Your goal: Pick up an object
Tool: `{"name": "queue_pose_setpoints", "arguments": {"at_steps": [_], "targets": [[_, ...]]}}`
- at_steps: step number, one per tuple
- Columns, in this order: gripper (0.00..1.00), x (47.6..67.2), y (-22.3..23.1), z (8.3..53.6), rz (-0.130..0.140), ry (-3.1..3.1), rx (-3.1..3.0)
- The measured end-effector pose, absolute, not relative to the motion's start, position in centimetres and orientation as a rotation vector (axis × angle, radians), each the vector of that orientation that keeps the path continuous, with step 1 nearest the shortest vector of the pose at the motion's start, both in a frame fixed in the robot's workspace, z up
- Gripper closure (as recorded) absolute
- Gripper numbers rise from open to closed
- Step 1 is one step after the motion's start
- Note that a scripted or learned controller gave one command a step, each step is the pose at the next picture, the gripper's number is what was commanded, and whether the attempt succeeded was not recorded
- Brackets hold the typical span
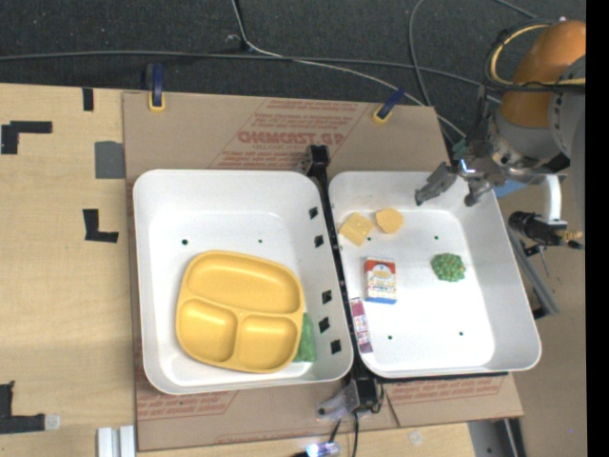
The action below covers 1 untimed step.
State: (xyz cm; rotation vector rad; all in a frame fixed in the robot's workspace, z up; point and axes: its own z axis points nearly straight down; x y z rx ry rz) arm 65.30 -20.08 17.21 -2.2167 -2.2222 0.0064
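Above the right bin's (476,255) far corner, gripper (449,190) hovers, fingers spread

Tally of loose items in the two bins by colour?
Yellow: 3 (divided plastic tray, cheese-like square piece, round piece)
Green: 2 (broccoli-like lump, leafy piece beside tray)
Red-white: 2 (small carton, slim packet)
Total: 7

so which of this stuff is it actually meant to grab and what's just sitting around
Could be picked, right bin:
yellow square piece
yellow round piece
small carton
green lump
pink packet

Just lying about:
yellow divided tray, left bin
blue clamps
cables
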Motion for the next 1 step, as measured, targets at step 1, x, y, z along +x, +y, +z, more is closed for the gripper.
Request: {"name": "queue_pose_setpoints", "arguments": {"at_steps": [1], "targets": [[0.00,65.21,-19.89,10.75,0.008,-2.221,-2.216]]}}
